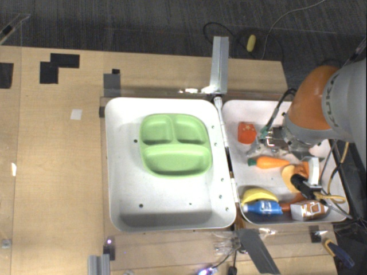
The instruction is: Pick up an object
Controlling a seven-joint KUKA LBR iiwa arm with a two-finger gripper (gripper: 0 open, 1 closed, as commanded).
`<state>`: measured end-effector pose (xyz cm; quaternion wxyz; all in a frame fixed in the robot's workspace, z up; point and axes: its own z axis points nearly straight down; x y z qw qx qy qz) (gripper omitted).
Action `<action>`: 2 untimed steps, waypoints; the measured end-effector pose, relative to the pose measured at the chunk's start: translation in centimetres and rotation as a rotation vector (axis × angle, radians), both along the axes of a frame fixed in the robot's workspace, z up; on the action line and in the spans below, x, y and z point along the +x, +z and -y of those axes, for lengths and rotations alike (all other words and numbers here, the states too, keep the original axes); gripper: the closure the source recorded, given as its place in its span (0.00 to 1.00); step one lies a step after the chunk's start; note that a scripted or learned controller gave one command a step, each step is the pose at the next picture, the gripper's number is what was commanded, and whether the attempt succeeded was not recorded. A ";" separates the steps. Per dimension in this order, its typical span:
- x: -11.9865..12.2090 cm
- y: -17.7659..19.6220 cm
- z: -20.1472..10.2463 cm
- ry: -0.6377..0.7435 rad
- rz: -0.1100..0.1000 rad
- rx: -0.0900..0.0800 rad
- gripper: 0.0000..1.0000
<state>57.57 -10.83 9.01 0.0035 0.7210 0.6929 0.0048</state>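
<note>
Down in the right bin (230, 112), the hand (259, 145) hangs low, fingers too blurred to tell; orange carrot (272, 162) lies just below it, red cup (246, 133) just beside its left

Both bins are white: the left bin (123, 153) carries a pale green divided tray (174, 144), the right bin (232, 119) a mix of colours. The arm (338, 105) is grey with an orange band. Just left of the gripper (261, 145) sits a red-orange cup (246, 133). Below the jaws lies an orange carrot (272, 162), and farther below them a yellow banana (259, 196), a blue bottle (265, 209) and a white-and-brown pack (308, 211).
</note>
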 end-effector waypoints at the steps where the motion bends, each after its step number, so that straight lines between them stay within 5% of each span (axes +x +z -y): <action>1: -2.3 0.1 0.5 0.096 0.004 -0.002 0.00; 2: 6.6 -0.1 -2.2 0.145 -0.002 -0.001 0.00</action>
